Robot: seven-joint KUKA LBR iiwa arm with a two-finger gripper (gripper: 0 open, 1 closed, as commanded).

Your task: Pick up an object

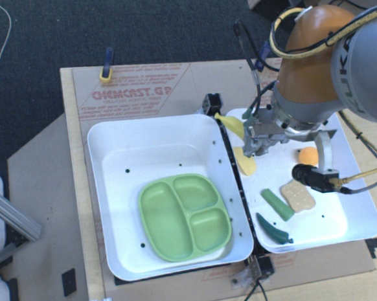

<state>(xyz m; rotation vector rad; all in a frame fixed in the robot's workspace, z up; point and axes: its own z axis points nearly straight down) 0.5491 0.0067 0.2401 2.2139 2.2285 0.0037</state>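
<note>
Pincer [256, 149] low over yellow banana-like piece [245, 161] in right bin [360, 221]; grip state unclear. Best centred on piece, clear of bin wall, before lifting.

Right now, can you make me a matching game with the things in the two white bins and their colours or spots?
Things:
1. divided plastic plate
2. small round ball
3. flat bread-like slice
4. long banana-shaped toy

Clues:
A. orange, right bin
B. yellow, along the wall between the bins
C. light green, left bin
D. tan and speckled, right bin

Pairs: 1-C, 2-A, 3-D, 4-B
</note>
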